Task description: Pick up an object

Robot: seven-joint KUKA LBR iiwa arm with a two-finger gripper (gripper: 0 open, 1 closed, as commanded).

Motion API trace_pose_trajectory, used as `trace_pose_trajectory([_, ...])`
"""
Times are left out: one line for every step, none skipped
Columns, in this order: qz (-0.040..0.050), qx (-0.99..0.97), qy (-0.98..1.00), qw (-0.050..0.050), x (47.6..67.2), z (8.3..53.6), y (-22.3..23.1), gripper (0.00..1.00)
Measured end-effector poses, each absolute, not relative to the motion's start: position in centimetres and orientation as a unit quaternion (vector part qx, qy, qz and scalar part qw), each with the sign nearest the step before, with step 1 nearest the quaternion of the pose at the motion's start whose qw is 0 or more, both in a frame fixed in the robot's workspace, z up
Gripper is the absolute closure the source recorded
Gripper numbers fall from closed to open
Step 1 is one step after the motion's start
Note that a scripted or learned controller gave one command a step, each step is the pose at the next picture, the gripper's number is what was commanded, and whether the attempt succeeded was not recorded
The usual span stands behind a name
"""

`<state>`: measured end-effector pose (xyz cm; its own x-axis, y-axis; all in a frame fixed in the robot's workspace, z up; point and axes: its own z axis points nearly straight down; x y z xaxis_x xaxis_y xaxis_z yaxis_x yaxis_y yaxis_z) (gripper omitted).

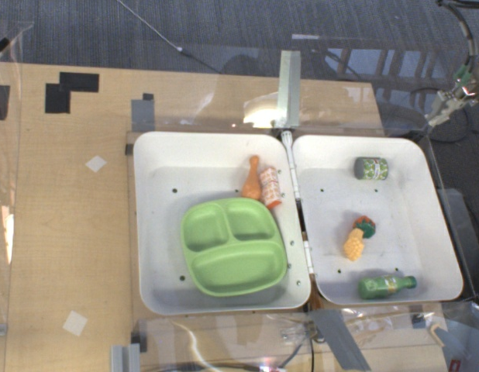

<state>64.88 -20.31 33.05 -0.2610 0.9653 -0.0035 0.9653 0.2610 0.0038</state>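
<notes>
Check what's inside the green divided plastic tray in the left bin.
The green divided plastic tray shows three bare compartments. It covers the white bin floor beneath, so anything under it is hidden.

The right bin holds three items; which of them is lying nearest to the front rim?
The green bottle, lying on its side along the front; the corn toy is mid-bin, the green can at the back.
</notes>
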Motion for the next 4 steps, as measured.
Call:
trace_pose_trajectory([0.0006,0.549,0.836,0.003,67.1,33.7,-20.4,1.0])
trace_pose_trajectory([0.0003,0.52,0.854,0.002,66.5,34.5,-20.4,1.0])
trace_pose_trajectory([0.0003,0.499,0.867,0.002,65.2,34.9,-20.4,1.0])
trace_pose_trajectory([0.0005,0.421,0.907,0.003,67.2,34.6,-20.3,1.0])
